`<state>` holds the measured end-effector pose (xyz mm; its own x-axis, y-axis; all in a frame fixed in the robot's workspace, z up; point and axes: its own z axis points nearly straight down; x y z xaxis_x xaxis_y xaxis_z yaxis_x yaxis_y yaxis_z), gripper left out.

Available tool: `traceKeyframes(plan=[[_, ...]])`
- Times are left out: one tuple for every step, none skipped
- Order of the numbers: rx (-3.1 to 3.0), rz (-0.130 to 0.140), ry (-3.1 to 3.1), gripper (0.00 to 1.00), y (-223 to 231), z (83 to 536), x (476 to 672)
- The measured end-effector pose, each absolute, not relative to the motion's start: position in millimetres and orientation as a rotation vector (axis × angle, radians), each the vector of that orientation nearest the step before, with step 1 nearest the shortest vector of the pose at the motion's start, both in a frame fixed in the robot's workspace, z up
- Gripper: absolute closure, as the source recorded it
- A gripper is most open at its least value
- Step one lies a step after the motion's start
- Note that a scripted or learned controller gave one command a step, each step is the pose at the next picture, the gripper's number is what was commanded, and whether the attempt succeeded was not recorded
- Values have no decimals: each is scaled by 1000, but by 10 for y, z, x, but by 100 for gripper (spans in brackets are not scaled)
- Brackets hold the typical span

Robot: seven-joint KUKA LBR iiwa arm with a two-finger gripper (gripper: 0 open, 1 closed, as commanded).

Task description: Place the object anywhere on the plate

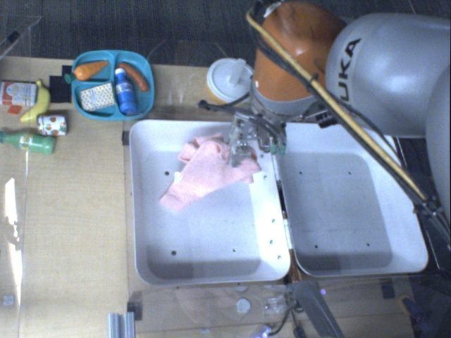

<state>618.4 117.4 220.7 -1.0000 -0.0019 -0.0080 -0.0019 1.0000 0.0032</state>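
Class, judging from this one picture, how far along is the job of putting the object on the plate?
Done: nothing visibly; the pink cloth lies crumpled in the left bin. In hand: the pincer sits at the cloth's upper right edge; whether it grips the cloth cannot be told. Left: lifting and placing it. The blue plate sits outside the bins, already holding toy food.

white capitals "uka" on the grey arm housing [384, 62], up and to the right of the gripper [243, 146], running at a slant; first letter of the brand cut off by the orange band [292, 44]. far to the left of the gripper, printed labels on a small carton [17, 94], a little can [51, 124] and a blue bottle [125, 90] in the divided tray [144, 72], all too small and blurred to read. no numbers or signs legible elsewhere.
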Motion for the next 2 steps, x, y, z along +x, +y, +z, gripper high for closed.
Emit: traceKeyframes(plan=[[-8,5,3134,100,1696,2248,6269],[-8,6,3134,0,1694,2251,6271]])
